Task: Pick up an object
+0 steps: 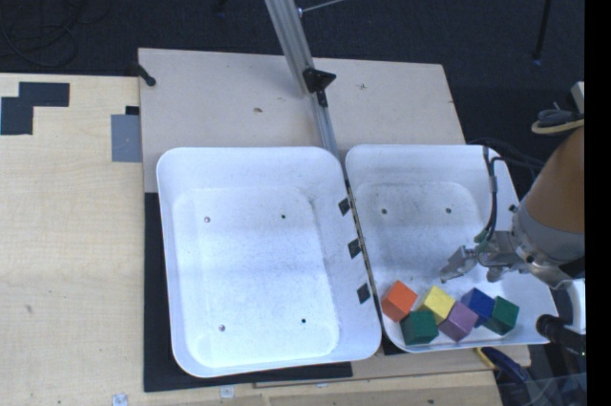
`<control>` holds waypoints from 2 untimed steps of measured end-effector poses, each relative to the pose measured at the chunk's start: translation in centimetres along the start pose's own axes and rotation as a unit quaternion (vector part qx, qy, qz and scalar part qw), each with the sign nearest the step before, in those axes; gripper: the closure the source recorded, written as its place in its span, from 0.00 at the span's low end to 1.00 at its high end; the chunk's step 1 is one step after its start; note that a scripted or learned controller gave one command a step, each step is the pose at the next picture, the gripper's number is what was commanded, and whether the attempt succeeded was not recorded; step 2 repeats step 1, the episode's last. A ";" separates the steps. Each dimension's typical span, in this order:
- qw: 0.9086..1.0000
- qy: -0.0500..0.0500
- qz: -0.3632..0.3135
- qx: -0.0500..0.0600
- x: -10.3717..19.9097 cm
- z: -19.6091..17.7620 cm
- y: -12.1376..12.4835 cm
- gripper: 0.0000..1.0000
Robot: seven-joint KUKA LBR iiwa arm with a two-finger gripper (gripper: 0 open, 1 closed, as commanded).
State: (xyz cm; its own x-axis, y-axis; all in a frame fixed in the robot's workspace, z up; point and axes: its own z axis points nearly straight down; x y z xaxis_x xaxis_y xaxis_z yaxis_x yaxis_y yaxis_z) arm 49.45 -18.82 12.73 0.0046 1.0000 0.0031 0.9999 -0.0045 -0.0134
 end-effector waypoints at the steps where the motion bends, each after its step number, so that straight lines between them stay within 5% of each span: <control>1: 1.000 0.000 -0.005 -0.006 6.8 -4.2 -0.8 0.00; 2: 1.000 0.000 -0.005 -0.006 6.8 -4.2 -0.8 0.00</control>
